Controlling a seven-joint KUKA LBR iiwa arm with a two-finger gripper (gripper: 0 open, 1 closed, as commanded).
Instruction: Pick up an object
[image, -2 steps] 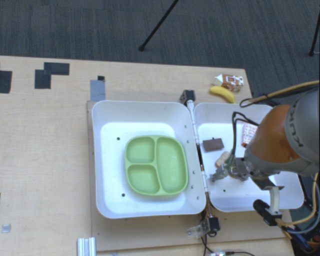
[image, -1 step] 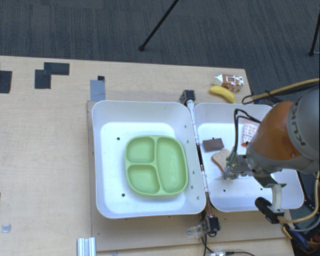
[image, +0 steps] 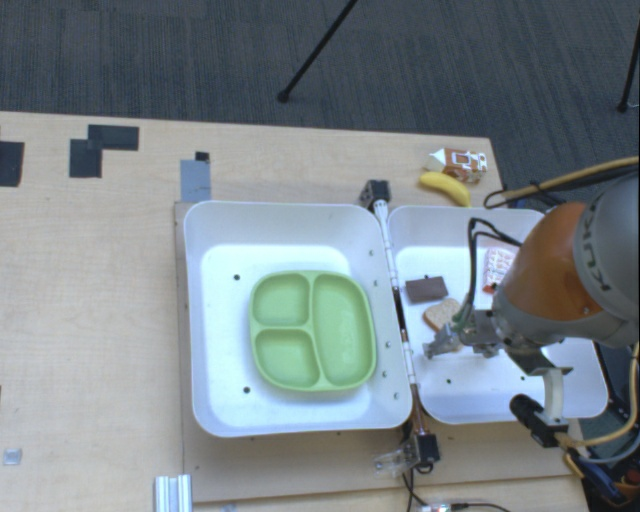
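The right bin (image: 470, 400) holds a dark brown rectangular block (image: 425, 289) and, just below it, a tan slice shaped like bread (image: 439, 314). A red and white patterned item (image: 497, 265) lies further right in the same bin, partly under the arm. My gripper (image: 445, 342) hangs over the right bin, just below and right of the tan slice, pointing left. The grey arm with its orange band (image: 545, 270) covers the bin's right half. I see nothing between the fingers.
The left bin (image: 215, 300) carries a green three-compartment plate (image: 312, 330). Outside the bins, at the back, lie a yellow banana (image: 444, 186) and a small carton (image: 460, 160). Black cables run across the right bin's back edge. Dark tape patches mark the bench at far left.
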